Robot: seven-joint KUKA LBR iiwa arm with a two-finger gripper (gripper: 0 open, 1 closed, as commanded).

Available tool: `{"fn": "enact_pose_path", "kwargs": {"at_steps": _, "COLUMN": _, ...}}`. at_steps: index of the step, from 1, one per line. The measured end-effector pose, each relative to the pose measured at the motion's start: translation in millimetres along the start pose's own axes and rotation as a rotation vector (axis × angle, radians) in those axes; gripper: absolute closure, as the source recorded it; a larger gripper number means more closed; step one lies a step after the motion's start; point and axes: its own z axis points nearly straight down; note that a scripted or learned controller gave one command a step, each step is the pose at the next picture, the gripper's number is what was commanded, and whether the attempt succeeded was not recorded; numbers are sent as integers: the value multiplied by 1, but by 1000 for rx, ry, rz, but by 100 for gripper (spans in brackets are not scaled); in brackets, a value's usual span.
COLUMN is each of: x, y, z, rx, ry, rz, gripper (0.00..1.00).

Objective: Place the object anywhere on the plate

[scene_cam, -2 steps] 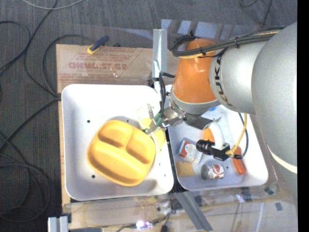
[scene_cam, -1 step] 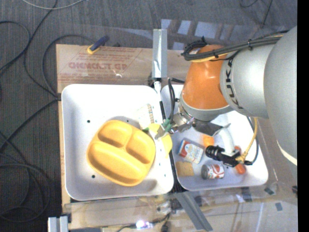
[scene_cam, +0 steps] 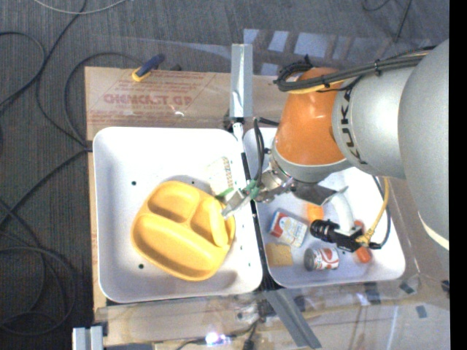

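Reaching across the divider between the two bins, the claw (scene_cam: 235, 199) sits at the right rim of the yellow plate (scene_cam: 182, 232), which lies in the left bin (scene_cam: 117, 166). Whether the claw is spread or pinching something I cannot tell; a small green and pale piece (scene_cam: 244, 192) shows at its tip, but it may belong to the claw or be the object itself (too small to say). A pale ribbed item (scene_cam: 221, 172) lies just beside the plate's upper right edge. To do the placing well, the tip should travel further left, over one of the plate's compartments rather than its raised rim, then lower before letting go, so that nothing rolls off into the bin. The right bin (scene_cam: 394, 265) holds a can (scene_cam: 321, 259), a small packet (scene_cam: 290, 230) and a cracker-like square (scene_cam: 278, 254), well clear of the plate.
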Motion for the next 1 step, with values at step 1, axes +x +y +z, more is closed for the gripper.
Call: {"fn": "enact_pose_path", "kwargs": {"at_steps": 1, "x": 0, "y": 1, "z": -8, "rx": 1, "ry": 1, "rz": 0, "gripper": 100}}
